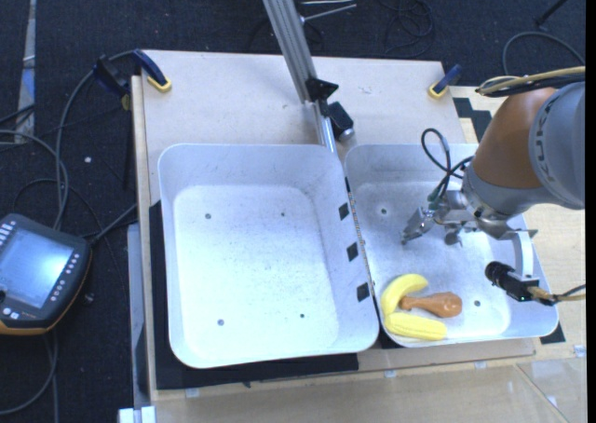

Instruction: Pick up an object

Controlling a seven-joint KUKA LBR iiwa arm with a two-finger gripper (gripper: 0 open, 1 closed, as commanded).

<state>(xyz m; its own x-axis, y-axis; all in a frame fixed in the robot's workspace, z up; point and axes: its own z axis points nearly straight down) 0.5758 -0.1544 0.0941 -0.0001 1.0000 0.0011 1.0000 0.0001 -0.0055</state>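
— Scanning from the left edge of the bench (233,95): the left bin (186,179) carries nothing to grasp, so why would the arm be over there? It isn't.

— Right. Everything sits in the right bin (391,170). A yellow banana (402,293) curls at that bin's near-left corner, close against the wall shared with the left bin, and an orange drumstick-shaped toy (438,305) lies touching it on the right, nested in its curve.

— And the gripper (419,225)?

— It hangs over the middle of the right bin, apart from both toys, toward the far side of them. Its fingers spread apart with nothing between them, which I take as readiness for a descent not yet made.

— Room to work?

— Tight on the banana's left, I'd judge: the bin wall there leaves little space for a finger. The drumstick's right side faces bare bin floor, so it looks the easier approach. The near rim is also close behind both, so a grasp from the far side seems safest.
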